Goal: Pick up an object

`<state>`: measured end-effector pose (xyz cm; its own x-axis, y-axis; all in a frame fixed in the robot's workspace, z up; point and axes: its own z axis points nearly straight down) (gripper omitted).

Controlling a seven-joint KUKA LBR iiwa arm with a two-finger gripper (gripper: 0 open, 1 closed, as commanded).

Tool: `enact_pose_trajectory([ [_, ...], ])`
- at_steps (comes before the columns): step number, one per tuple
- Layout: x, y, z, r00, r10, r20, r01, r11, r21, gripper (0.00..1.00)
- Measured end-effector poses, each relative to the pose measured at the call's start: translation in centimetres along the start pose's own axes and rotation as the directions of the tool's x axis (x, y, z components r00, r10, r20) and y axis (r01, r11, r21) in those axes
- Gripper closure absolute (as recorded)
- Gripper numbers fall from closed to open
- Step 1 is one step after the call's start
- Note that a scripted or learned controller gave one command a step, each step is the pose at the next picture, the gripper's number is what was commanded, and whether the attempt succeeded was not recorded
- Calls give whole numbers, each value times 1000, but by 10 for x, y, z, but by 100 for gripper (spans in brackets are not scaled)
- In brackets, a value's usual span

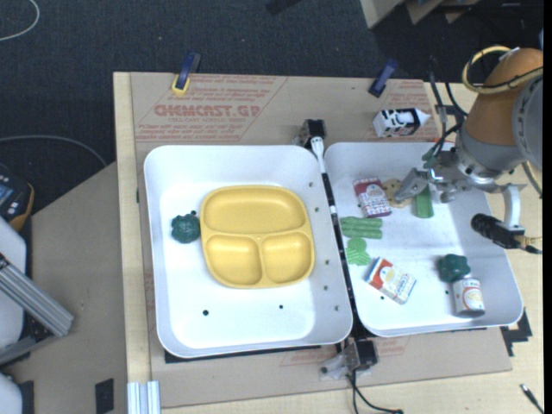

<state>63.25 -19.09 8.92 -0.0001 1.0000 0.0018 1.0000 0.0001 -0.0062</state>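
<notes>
My gripper point(420, 190) hangs low at the twelve o'clock end of the right bin point(509, 304). A green cylinder point(423, 203) stands right at its tip, but whether I hold it or how wide I am, I cannot tell. To do this well I should centre over it and close squarely across its width. Its long axis looks near upright, running twelve to six o'clock. A red packet point(372, 197) lies at nine o'clock.

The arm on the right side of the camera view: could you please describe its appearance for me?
The arm is rounded and grey with an orange band above the wrist. A yellowish cable loops at its top, and dark cables run alongside it. Its gripper is a metallic grey assembly.
</notes>
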Motion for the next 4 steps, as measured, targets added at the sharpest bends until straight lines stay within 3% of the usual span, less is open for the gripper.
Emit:
enact_pose_trajectory([
  [1, 0, 2, -15, 1000, -1, 3, 1, 1000, -8, 100],
  [3, -7, 8, -133, 1000, -1, 5, 1, 1000, -15, 100],
  [4, 38, 2, -135, 1000, -5, 0, 5, 1000, -5, 100],
])
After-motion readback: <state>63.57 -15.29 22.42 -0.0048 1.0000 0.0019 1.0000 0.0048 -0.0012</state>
